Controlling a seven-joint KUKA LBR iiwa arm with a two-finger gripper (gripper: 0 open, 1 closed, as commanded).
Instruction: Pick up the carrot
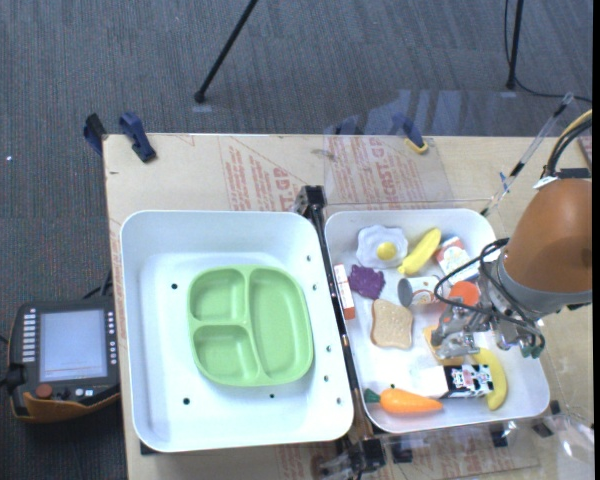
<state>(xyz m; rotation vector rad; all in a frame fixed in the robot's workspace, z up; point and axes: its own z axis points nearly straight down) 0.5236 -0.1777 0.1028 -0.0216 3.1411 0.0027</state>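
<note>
Your carrot (410,401) lies flat along the near edge of the right bin (535,393), green end pointing left. The gripper (458,340) hangs just above-right of it; its grip I cannot tell.

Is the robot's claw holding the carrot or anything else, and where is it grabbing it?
It cannot be told. The gripper is low in the right bin among the toys. The carrot lies apart at the bin's front edge, not held.

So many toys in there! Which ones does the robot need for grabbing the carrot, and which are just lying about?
Needed:
carrot
tool

Lying about:
green tray
fried egg
banana
bread slice
purple grapes
</note>
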